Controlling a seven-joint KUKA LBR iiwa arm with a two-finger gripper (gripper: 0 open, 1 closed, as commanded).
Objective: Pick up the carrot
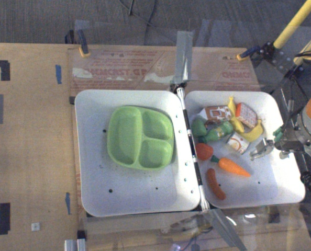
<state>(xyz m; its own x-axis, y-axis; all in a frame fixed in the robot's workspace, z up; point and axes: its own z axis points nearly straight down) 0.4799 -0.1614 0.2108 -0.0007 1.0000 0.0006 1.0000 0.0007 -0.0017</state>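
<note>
Orange tapered carrot (234,167), green stub, lying flat

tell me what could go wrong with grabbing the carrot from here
The carrot lies flat on the floor of the right bin, tapering to a thin tip, so it may slip out. The end effector sits above and right of it, close to the small carton, which it may nudge. The sausage also lies nearby.
</note>
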